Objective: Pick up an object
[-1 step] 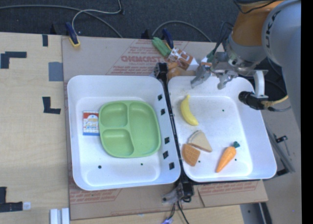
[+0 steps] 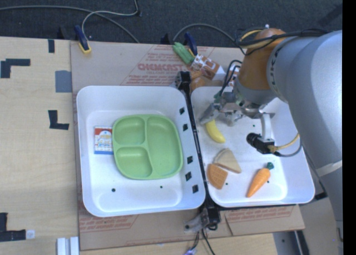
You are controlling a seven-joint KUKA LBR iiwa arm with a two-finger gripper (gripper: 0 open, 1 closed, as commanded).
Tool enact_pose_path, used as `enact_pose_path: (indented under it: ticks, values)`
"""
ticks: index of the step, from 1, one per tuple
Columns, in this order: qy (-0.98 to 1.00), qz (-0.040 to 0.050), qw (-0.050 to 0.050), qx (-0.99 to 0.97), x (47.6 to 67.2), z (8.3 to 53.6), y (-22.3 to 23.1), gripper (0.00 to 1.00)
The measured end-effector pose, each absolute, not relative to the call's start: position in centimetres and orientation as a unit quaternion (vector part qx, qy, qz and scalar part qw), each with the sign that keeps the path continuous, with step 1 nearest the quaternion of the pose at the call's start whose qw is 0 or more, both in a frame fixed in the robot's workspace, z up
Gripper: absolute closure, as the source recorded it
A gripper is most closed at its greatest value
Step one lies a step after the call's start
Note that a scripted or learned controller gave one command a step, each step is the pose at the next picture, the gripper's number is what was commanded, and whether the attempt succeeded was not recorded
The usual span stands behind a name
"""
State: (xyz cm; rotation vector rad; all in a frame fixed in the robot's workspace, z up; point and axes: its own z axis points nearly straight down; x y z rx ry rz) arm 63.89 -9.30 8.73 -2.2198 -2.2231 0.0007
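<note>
Camera view: arm [image 2: 300, 75] bent low over right bin [image 2: 295, 192], tool [image 2: 214, 116] above banana [image 2: 215, 132], finger state unclear.

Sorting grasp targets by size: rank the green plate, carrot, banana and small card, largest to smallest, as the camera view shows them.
1. Green plate, by far.
2. Carrot.
3. Small card and banana: too alike to rank.

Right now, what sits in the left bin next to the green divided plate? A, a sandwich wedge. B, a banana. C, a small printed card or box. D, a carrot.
C: a small printed card or box lies against the left edge of the green divided plate in the left bin.
</note>
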Motion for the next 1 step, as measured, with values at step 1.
enact_pose_path:
  ticks: [1]
  values:
    - [-0.708,0.0009,0.001,-0.706,63.84,9.61,-9.26,1.0]
